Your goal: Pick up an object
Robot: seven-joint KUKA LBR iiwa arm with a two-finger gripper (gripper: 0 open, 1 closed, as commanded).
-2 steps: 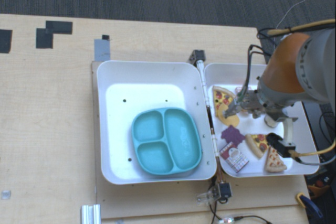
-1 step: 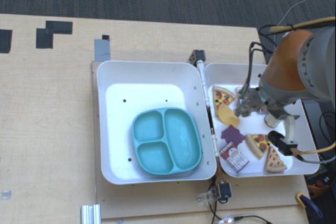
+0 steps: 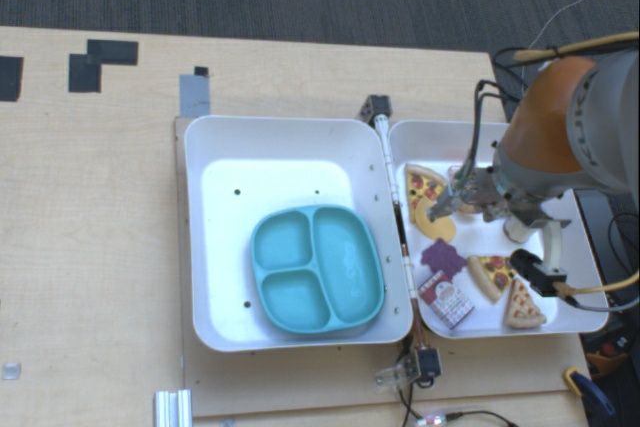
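The grey arm (image 3: 590, 125) with its orange band reaches in over the right bin (image 3: 590, 315), the landmark here, and hangs above that bin's far half. Left of the right bin sits the left bin (image 3: 215, 215), holding a teal divided plate (image 3: 318, 267) that plays no part yet. Inside the right bin the toy food lies loose on the floor: a pizza slice (image 3: 426, 185) at the far left corner, a yellow piece (image 3: 437, 226) just below it, a purple piece (image 3: 443, 257) and a small red-and-white box (image 3: 446, 298) toward the near left, and two more pizza slices (image 3: 506, 287) near the front. The gripper (image 3: 447, 203) sits low beside the yellow piece; whether its jaws are spread or closed I cannot tell. Nothing looks lifted, so the pick seems still ahead.
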